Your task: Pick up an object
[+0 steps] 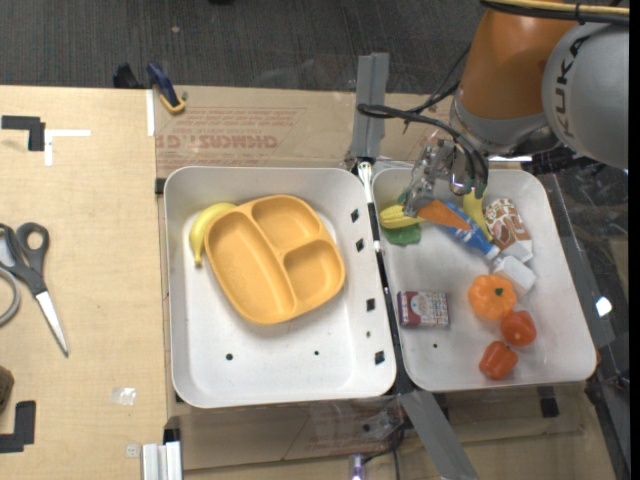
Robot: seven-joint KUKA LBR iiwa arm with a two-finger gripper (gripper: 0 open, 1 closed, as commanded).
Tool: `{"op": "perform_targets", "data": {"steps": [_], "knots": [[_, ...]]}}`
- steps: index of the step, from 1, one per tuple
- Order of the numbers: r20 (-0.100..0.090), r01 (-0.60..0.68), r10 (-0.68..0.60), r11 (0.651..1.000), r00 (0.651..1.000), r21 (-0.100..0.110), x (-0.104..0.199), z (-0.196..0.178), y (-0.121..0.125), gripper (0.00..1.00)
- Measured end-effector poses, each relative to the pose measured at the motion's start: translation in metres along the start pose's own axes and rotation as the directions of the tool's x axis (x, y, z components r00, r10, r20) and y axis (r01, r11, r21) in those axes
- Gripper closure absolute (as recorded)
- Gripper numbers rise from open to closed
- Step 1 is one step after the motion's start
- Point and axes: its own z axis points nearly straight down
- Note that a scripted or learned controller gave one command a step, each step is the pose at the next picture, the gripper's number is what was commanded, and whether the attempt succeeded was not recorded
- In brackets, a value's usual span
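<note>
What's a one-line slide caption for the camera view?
Gripper hovers over the right bin near the yellow-green toy; a yellow divided plate sits in the left bin.

**Right bin's pickable objects**

A yellow-green fruit (400,219) lies at the far-left corner, touching a slanted orange-and-blue tube (455,224). Near it: a small carton (423,309), an orange pepper (492,297), two red, possibly tomatoes (508,344).

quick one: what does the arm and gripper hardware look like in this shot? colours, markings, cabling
The arm has a light grey shell with a wide orange band above the wrist and dark KUKA lettering on the grey part. A thin yellow cable runs across the orange section, with dark cables looping below it. The gripper is small bare metal with slim silver fingers.
</note>
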Motion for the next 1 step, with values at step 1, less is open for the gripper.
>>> {"op": "perform_targets", "data": {"steps": [1], "knots": [[-0.003, -0.052, 0.052, 0.999, 0.999, 0.001, 0.0428, -0.0321, 0.0363, 1.00]]}}
